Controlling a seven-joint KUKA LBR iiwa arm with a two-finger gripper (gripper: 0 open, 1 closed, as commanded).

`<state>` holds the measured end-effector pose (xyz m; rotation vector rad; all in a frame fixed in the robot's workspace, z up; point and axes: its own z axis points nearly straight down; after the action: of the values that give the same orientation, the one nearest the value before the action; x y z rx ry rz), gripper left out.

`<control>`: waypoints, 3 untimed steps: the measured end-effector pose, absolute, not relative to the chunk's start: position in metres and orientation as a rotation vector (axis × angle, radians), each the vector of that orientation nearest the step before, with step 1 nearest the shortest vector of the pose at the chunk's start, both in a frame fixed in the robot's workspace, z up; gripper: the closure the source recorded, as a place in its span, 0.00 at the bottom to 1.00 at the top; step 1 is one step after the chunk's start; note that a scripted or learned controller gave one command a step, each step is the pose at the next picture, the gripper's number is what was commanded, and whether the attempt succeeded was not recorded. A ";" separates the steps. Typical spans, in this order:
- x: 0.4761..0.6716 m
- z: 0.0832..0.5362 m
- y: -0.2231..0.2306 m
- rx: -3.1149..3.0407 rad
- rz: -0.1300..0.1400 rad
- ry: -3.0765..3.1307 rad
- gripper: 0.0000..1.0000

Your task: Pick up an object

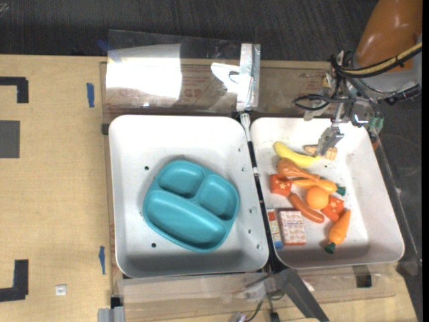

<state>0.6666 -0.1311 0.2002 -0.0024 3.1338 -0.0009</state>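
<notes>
Right bin (385, 237), nearest edge: toy carrot (338, 228), small carton (291, 227). Tool (328, 143): hovers at the bin's far side, just above the banana (295, 155); state cannot be told, nothing seen held. Outward: orange (317, 197), sausage (305, 206). Left bin (127, 139): teal divided plate (192, 204). Task judged unstarted; grasp and lift remain.

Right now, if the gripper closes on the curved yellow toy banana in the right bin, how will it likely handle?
The curved yellow toy banana looks like smooth moulded plastic, so probably stiff, light and rather slippery. Its curve may make it pivot or rock if pinched off-centre. It lies against the orange toy food pile, so nudging it could shift its neighbours.
</notes>
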 end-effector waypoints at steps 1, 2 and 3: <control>0.623 0.107 -0.112 0.257 -0.001 3.104 0.00; 0.612 0.089 -0.099 0.453 0.001 3.100 0.00; 0.581 0.089 -0.108 0.356 0.000 3.111 0.00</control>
<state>0.5813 -0.1079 0.0890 0.3557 3.1112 0.0003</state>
